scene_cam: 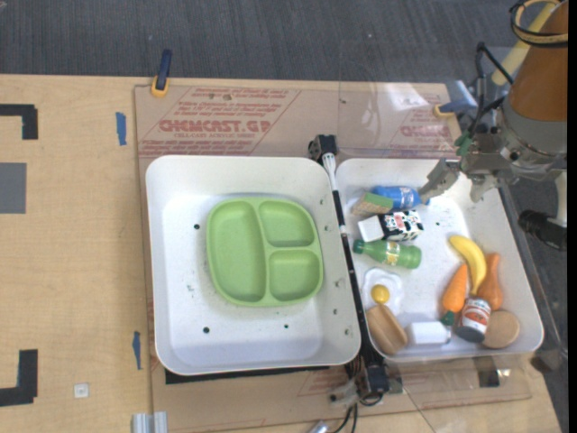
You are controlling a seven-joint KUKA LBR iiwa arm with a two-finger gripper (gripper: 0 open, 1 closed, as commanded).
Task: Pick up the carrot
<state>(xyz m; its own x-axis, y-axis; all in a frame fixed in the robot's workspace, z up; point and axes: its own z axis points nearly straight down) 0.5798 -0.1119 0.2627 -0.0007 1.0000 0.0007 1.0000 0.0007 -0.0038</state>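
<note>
Gripper (458,180) spread open, holding nothing, above right bin (527,282) far edge; carrot (455,290) lying nearer, between banana (470,255) and small bottle (471,318)

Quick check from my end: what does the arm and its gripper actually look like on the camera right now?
The arm is grey metal with a broad orange band above the wrist and a pale cream section above that. Black cables loop around the top and run down its side. The gripper is a small grey and dark metal assembly with thin grey fingers, with a bit of blue and green near its mount.
</note>
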